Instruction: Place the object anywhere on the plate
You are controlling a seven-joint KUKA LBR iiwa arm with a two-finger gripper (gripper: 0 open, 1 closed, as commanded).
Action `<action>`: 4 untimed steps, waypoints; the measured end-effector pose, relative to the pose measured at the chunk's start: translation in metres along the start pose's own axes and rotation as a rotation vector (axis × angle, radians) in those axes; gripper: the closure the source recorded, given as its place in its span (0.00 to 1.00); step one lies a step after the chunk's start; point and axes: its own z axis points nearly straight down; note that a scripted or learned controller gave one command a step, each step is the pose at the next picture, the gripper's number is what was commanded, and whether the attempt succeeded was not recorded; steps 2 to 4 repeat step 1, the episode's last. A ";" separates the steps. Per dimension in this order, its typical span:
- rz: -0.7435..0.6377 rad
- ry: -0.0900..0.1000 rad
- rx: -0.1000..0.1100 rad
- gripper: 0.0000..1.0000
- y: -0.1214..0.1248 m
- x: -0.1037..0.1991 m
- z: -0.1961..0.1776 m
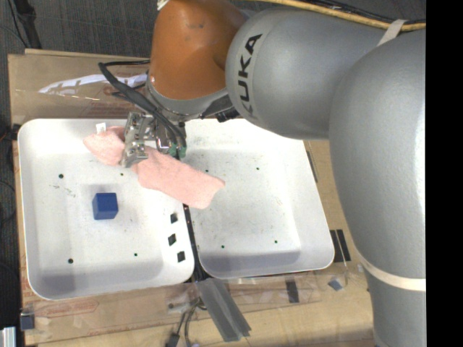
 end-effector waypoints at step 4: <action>0.000 0.000 0.000 0.00 0.000 0.000 0.000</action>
